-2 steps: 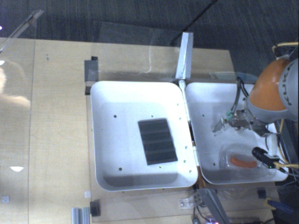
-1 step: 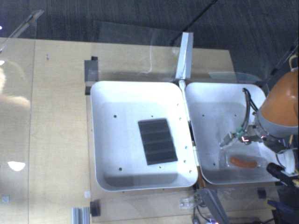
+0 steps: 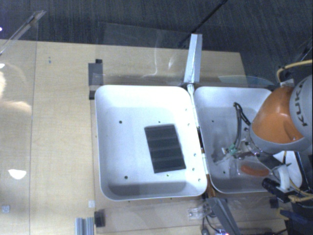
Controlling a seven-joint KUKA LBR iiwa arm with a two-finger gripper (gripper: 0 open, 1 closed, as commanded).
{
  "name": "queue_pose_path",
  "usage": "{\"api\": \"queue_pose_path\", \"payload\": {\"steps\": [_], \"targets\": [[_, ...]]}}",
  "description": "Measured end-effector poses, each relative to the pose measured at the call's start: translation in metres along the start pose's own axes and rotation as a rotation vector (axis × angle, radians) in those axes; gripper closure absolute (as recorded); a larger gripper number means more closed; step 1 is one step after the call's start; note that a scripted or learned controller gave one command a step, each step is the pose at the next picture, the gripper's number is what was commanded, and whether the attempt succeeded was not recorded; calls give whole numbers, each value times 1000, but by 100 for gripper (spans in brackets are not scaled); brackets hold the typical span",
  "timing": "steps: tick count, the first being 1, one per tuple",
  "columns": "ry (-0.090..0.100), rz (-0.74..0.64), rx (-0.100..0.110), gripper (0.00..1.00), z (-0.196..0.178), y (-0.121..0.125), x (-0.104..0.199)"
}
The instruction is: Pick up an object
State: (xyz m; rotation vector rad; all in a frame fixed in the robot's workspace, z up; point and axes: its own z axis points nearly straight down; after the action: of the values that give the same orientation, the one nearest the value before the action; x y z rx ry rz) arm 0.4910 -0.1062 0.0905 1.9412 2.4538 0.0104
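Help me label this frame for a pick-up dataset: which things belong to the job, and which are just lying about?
Job:
gripper
orange object beneath the arm
right bin

Lying about:
dark ribbed pad
left bin

A pale wooden bench (image 3: 54,146) fills most of the view, its grain running lengthwise. Beyond its far edge lies dark grey carpeted floor (image 3: 122,6). Clear plastic sheeting (image 3: 17,106) lies over the bench's left part and catches soft white glare. Small black brackets (image 3: 96,75) sit on the wood.
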Motion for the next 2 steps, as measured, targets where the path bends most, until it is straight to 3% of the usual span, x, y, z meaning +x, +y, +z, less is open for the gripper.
{"api": "queue_pose_path", "payload": {"steps": [1,2], "targets": [[5,-179,7,0,-59,23,-20],[1,-166,-2,0,0,-6,-31]]}}
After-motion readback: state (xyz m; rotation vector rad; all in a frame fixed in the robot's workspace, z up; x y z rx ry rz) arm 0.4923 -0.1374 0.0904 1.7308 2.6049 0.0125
